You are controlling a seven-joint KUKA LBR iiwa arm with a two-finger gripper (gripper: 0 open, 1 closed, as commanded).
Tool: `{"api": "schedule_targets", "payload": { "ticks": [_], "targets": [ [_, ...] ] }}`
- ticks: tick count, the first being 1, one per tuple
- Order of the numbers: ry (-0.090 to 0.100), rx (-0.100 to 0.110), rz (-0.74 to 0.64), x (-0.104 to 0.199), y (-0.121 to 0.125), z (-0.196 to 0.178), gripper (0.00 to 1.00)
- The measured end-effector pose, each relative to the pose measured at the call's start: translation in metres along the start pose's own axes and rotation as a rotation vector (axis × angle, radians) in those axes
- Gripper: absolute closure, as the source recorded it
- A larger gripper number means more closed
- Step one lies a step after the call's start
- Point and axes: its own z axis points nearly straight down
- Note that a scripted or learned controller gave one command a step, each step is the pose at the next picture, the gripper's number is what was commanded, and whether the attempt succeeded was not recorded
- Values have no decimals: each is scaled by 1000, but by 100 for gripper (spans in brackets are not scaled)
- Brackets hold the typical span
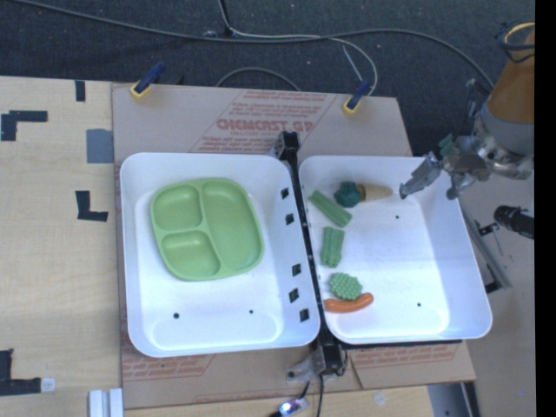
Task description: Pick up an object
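My gripper (432, 179) hovers with fingers spread and holding nothing over the right bin's (452, 320) far right corner, near the teal toy (348, 194).

A green divided plate (207, 228) lies in the left white bin (139, 320); cables (261, 35) cross behind.

You find red print on the cardboard (261, 120) under the bins. The largest line, above the seam between the two bins, runs upside down from this view and looks like "CHEMCAST GP", though the letters are blurred and you cannot be sure. Smaller red lines above it, and more red print on the cardboard's lower edge, are too small to read.
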Motion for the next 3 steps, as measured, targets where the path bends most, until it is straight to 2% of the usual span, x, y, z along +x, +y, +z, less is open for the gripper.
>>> {"api": "schedule_targets", "payload": {
  "ticks": [1,2,3],
  "targets": [
    [-3,-13,-4,0,3,-8,0],
    [-3,-9,-5,0,13,44,0],
    [-3,-7,-3,-9,9,99,0]
  ]
}}
